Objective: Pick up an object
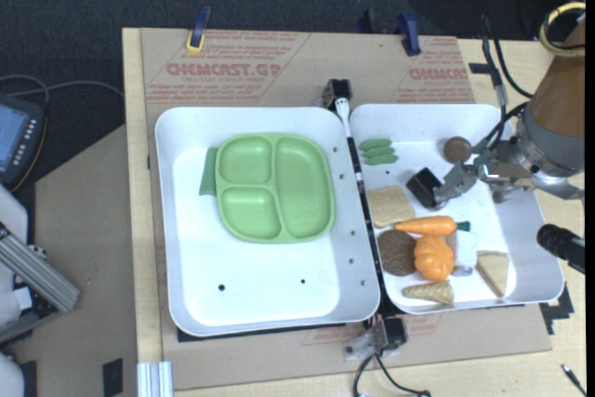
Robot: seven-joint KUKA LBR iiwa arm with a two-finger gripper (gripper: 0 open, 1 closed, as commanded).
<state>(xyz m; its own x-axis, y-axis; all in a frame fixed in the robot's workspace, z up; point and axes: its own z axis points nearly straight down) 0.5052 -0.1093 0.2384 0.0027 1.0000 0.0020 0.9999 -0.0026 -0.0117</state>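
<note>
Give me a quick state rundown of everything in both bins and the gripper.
gripper: low over the right bin, nothing seen between its fingers
green divided plate: flat in the left bin, compartments bare
carrot: lying on its side
orange gourd: resting below the carrot
bread slice: flat
brown patty: flat
green pea pods: lying near the divider
cheese wedge: at the bin's near edge

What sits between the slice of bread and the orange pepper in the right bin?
In the camera view, a carrot lies between the bread and the pepper, touching the pepper's top.
</note>
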